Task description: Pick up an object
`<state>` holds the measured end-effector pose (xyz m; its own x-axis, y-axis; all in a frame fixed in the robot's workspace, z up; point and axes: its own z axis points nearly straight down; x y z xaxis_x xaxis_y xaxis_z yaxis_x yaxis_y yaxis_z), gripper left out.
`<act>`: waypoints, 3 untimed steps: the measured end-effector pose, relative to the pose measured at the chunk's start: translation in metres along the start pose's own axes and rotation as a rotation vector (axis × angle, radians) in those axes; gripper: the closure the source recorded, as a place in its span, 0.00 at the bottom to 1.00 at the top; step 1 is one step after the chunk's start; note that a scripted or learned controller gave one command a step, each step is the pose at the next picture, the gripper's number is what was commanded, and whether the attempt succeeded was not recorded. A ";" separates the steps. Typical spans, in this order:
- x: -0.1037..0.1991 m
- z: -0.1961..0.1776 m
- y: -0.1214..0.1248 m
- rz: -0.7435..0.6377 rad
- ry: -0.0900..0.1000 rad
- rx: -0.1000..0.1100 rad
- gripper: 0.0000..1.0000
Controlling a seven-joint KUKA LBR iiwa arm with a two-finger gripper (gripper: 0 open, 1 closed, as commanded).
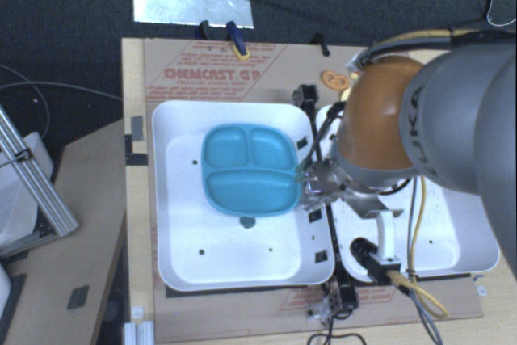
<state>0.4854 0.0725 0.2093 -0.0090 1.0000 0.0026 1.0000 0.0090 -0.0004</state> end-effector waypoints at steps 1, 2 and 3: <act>-0.049 -0.053 0.021 0.012 -0.004 -0.008 1.00; -0.025 -0.027 0.001 0.004 -0.001 0.000 1.00; 0.039 -0.038 0.001 -0.002 0.001 -0.002 1.00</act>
<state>0.4864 0.1117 0.2470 -0.0108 0.9999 0.0032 0.9999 0.0108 0.0017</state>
